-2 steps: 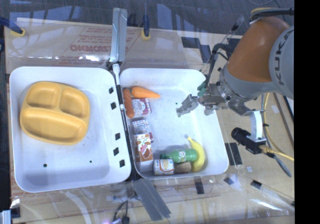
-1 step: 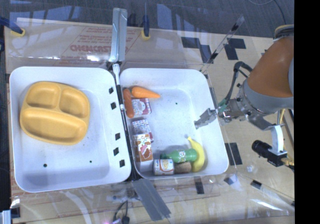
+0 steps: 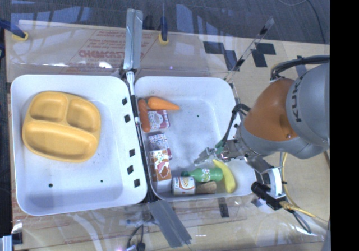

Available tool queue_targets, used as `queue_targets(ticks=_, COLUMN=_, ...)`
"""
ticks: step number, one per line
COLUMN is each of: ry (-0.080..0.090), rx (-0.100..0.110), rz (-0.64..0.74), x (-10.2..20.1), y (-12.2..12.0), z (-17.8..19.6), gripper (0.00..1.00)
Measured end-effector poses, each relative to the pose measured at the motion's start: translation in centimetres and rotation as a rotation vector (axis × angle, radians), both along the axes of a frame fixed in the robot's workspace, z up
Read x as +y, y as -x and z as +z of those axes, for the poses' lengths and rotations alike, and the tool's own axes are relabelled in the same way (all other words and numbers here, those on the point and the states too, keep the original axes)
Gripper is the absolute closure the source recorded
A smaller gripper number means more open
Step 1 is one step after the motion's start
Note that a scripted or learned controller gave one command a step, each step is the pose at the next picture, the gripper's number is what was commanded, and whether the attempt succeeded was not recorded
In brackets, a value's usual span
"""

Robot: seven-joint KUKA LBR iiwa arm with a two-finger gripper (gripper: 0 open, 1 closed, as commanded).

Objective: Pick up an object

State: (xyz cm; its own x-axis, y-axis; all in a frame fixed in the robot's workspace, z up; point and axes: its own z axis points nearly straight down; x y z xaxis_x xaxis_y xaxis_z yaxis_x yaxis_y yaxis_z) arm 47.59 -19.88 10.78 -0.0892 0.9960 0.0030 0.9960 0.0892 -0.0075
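Note:
My gripper (image 3: 208, 156) hangs low over the front right part of the right bin (image 3: 193, 86), just above a yellow banana (image 3: 226, 177) and a green bottle (image 3: 205, 175) lying on its side. I see nothing held in it. A small can (image 3: 183, 185) and a brown item (image 3: 207, 187) lie by the bin's front wall. An orange carrot (image 3: 163, 103) and a reddish sausage (image 3: 143, 114) rest at the back left. Three snack packets (image 3: 159, 142) line the left wall.
The left bin (image 3: 73, 194) holds a yellow compartment tray (image 3: 60, 125) at its back left. A metal divider (image 3: 132, 40) stands between the bins at the back. The orange-banded arm (image 3: 272, 115) crosses the right bin's right rim.

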Motion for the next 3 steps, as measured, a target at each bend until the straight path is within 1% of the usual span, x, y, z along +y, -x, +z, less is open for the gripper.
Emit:
queue_targets(ticks=1, ry=0.003, rx=-0.004, rz=-0.195, x=-1.2, y=-1.9, z=-1.9, gripper=0.0)
queue_targets(ticks=2, ry=0.002, rx=-0.003, rz=-0.051, x=-0.6, y=-5.2, z=0.6, gripper=0.0)
queue_targets(ticks=3, ry=0.003, rx=-0.005, rz=-0.157, x=-1.2, y=-7.3, z=-1.9, gripper=0.0)
